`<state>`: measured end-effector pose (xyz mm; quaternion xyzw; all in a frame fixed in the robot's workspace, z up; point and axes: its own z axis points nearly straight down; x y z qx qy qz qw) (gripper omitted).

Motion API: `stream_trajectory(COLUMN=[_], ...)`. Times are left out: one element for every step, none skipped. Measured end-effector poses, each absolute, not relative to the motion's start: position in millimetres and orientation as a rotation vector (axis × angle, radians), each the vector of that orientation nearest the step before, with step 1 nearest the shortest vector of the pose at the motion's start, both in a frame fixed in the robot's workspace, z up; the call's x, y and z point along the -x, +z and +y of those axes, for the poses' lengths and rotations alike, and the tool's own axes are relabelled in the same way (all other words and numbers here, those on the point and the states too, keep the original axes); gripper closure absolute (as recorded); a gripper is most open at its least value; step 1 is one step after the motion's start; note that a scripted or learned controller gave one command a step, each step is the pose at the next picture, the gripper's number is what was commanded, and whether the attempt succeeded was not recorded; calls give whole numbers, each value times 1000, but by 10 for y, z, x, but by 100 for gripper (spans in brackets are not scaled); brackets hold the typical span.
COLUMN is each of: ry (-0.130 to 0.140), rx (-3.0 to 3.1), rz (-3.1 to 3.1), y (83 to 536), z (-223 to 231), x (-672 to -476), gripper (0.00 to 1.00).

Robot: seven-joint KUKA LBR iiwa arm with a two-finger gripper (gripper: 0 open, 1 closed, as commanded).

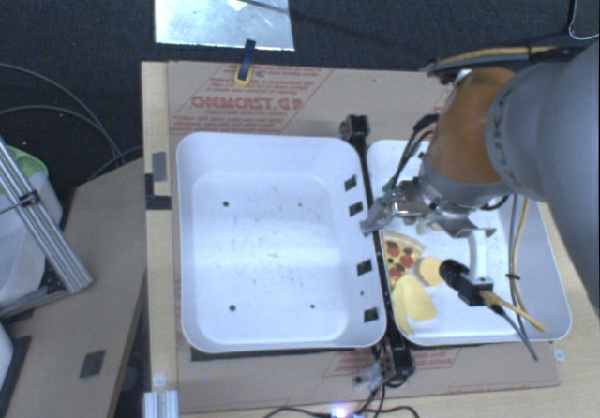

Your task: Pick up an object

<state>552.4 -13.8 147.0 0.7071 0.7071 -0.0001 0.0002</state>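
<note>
In the camera view, the arm [487, 135] reached in from the right and hung over the near-left part of the right bin [546, 302]. Its wrist was low, close to the wall the two bins share. The wrist body hid the tips, so I could not tell whether the jaws were released or clenched. Nothing could be seen held between them.

The things to pick lay together in the right bin, just below the wrist. A flat pizza slice [400, 255] with red spots lay closest to the shared wall. A small yellow piece [429, 270] lay just beside it, and a larger yellow piece [413, 301] lay nearer the front rim. The left bin [262, 229] showed a bare white floor. Both bins sat on a printed cardboard sheet [281, 93] on the tabletop.

The slice looked like a toy, so it was probably light and stiff or a little rubbery, with no risk of breaking. Because it lay flat it offered little height to pinch. The better hold would likely be across its narrow width, with the jaws pressed down to the floor. The wall beside it left little room on that side. The yellow pieces looked thin, curved and smooth, and so likely to slip. The larger one seemed to have the most room around it.
</note>
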Motion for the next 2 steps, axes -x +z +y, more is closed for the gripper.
stream_trajectory(ry=[19,23], rx=[-2206,-2207], rz=[2231,2220], y=[2768,4076], z=[440,379], x=[-4864,-4881], gripper=[0,0])
